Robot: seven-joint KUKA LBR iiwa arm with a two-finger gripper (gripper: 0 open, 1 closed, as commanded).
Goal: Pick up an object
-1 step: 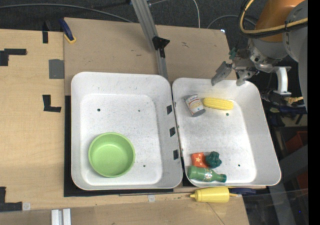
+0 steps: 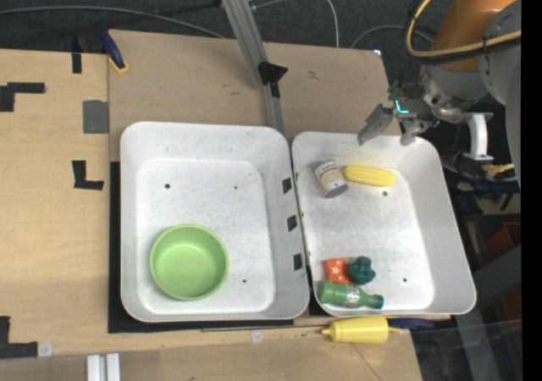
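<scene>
My gripper [image 2: 391,130] hangs over the far rim of the right bin [image 2: 423,227], its two fingers spread apart and nothing between them. Just in front of it lie a yellow corn cob [image 2: 370,174] and a small grey can [image 2: 329,178]. At the near end of the same bin sit a red toy [image 2: 336,270], a dark green toy [image 2: 362,269] and a green bottle [image 2: 349,295] on its side.
A light green bowl [image 2: 189,262] rests in the near left corner of the left bin [image 2: 203,151]. A yellow bottle [image 2: 359,330] lies on the bench outside the right bin's near rim. A grey pole [image 2: 246,24] slants over the bench behind the bins.
</scene>
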